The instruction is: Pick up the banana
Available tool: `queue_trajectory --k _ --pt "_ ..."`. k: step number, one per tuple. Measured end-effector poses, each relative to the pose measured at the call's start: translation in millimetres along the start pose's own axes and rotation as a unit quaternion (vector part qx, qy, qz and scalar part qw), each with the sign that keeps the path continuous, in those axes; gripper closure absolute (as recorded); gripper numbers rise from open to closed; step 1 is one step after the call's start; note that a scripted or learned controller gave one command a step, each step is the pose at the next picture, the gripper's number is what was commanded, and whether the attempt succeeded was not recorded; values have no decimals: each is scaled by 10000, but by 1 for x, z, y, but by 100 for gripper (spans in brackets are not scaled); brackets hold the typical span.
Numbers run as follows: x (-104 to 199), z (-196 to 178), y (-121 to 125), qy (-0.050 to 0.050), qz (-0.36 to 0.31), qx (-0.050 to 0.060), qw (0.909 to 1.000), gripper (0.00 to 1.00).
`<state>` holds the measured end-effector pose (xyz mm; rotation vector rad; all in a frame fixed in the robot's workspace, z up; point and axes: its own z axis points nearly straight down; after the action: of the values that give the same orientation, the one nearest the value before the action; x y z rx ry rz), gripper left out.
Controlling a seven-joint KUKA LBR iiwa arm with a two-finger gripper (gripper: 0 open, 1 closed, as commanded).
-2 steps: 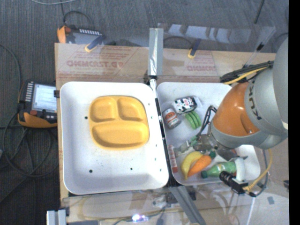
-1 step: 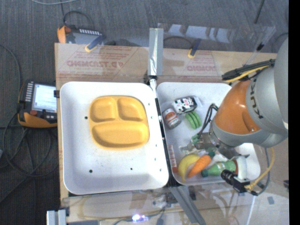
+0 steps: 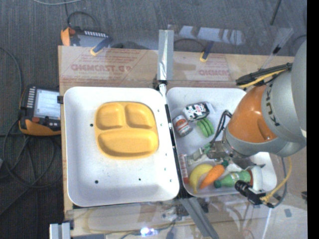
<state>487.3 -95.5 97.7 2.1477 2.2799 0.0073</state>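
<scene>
Inside rt bin (image 3: 269, 180): 1 banana (image 3: 198, 173), 1 carrot (image 3: 212, 176), 1 can (image 3: 182, 125); tool (image 3: 213, 151) state unclear

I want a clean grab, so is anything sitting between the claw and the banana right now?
Partly. The orange carrot lies against the right side of the yellow banana, on the side facing the claw above it in the right white bin.

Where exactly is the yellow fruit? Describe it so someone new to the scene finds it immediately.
Look in the right white bin, the one the grey and orange arm reaches over. At its near edge lies the yellow fruit, just left of an orange carrot that lies against it. It is the one rounded, plain yellow thing in that bin.
</scene>
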Motion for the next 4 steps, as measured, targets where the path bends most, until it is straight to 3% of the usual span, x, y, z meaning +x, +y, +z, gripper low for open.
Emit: queue_trajectory --k 1,2,3,4 --pt "-17 9 -1 21 -61 7 10000 0" --pt "-34 3 -3 9 -570 58 9984 0" --pt "-11 7 0 -38 -2468 -21 9691 0" --pt "-10 -2 3 -36 -2470 -54 9690 100"
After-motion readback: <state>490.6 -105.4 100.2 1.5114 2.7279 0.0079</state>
